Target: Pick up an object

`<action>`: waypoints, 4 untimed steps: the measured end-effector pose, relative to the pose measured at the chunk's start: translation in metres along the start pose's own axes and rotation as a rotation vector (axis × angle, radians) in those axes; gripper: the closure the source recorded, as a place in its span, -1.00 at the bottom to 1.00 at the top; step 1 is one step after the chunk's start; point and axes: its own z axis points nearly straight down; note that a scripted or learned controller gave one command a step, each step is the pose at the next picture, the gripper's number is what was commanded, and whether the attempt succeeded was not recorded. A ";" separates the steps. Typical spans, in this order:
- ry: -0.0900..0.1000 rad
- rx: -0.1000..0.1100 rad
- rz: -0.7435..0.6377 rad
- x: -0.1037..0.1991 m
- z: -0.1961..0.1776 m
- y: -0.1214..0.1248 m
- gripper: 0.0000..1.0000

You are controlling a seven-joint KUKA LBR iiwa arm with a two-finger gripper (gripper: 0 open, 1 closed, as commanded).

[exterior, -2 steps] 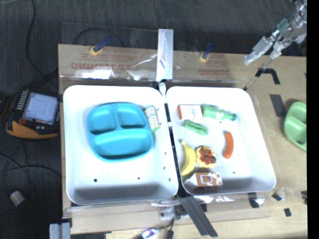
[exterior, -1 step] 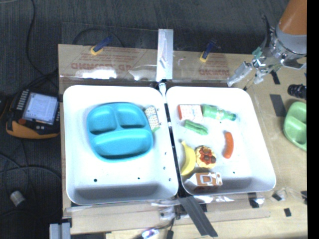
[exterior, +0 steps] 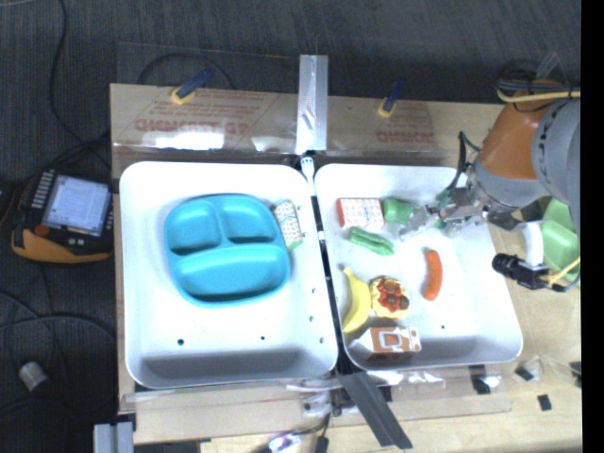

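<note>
While the left bin (exterior: 142, 281) carries a blue divided tray (exterior: 226, 248) lying with its long side across the view, a small patterned packet (exterior: 289, 223) leans at that tray's right edge, close to the wall between the bins. Right of that wall, the right bin (exterior: 472, 338) holds a red-and-white checked box (exterior: 360, 213), a green pod-shaped piece (exterior: 371, 242) slanting down to the right, a yellow banana (exterior: 354, 302) curving along the bin's left wall with its long axis running near to far, a dark red cluster (exterior: 391, 295) just beside it, and a small brown carton (exterior: 394, 340) near the front. Farther right, an orange sausage-like object (exterior: 432, 274) lies almost upright in the view, its top end tipped slightly right. Above it, the gripper (exterior: 436, 211) hangs over a green object (exterior: 399, 210) beside the checked box; whether its fingers are apart or together cannot be told, as they blur into the white floor. At the right edge, the arm (exterior: 528, 154) is cut off.
</note>
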 end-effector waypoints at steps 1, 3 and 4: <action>0.004 -0.018 0.082 0.004 0.002 -0.055 -1.00; -0.015 -0.011 0.025 0.025 0.006 -0.065 1.00; -0.006 0.005 0.113 0.036 -0.124 -0.041 1.00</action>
